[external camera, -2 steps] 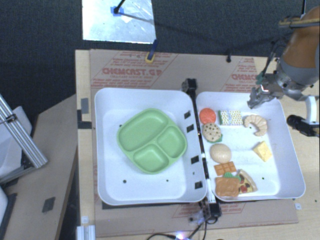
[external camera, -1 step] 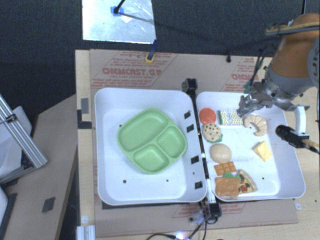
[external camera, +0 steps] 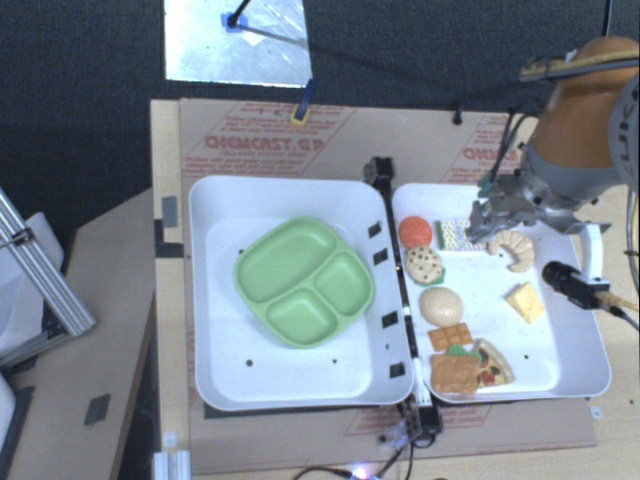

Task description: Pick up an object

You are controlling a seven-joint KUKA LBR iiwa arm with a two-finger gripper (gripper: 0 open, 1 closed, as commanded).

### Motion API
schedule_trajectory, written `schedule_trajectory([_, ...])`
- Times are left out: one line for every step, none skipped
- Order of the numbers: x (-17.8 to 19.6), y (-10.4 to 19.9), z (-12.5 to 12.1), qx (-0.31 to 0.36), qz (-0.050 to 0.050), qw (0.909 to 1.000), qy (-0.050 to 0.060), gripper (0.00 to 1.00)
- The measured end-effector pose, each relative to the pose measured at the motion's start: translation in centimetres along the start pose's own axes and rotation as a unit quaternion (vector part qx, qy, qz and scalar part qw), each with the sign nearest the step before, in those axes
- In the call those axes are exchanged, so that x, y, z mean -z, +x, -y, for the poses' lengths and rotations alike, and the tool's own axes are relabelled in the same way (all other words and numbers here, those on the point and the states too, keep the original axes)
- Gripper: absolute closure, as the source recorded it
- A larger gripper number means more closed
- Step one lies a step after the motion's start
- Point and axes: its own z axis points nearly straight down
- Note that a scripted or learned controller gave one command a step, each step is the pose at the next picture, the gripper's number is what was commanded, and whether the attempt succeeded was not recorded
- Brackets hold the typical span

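Observation:
The right bin [external camera: 575, 373] holds toy foods: a red tomato [external camera: 415, 232], a small patterned packet [external camera: 452, 235], a chocolate-chip cookie [external camera: 425, 265], a croissant [external camera: 516, 248], a pale egg-shaped roll [external camera: 441, 305], a yellow cheese wedge [external camera: 525, 302], a waffle piece [external camera: 450, 337], a toast slice [external camera: 455, 373] and a pizza slice [external camera: 492, 363]. My gripper [external camera: 484, 226] hangs low over the bin's back, between the packet and the croissant, just left of the croissant's upper end. Nothing shows between its fingers.
The left bin [external camera: 215, 203] carries a green divided plate [external camera: 303, 281]. A black divider [external camera: 392, 268] with clips runs between the bins. A black cylinder [external camera: 567, 284] on the arm juts over the right bin's right side. A foil sheet [external camera: 237, 28] lies behind the bench.

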Motion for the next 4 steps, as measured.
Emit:
schedule_trajectory([0.0,0.4,0.0,0.000,0.000,1.0000,-0.001,1.00])
schedule_trajectory([-0.8,0.2,1.0,-0.003,0.000,1.0000,0.000,1.00])
schedule_trajectory([-1.3,-0.6,0.7,-0.003,0.001,1.0000,0.000,1.00])
schedule_trajectory([-0.3,-0.6,-0.1,-0.001,0.000,1.0000,-0.001,1.00])
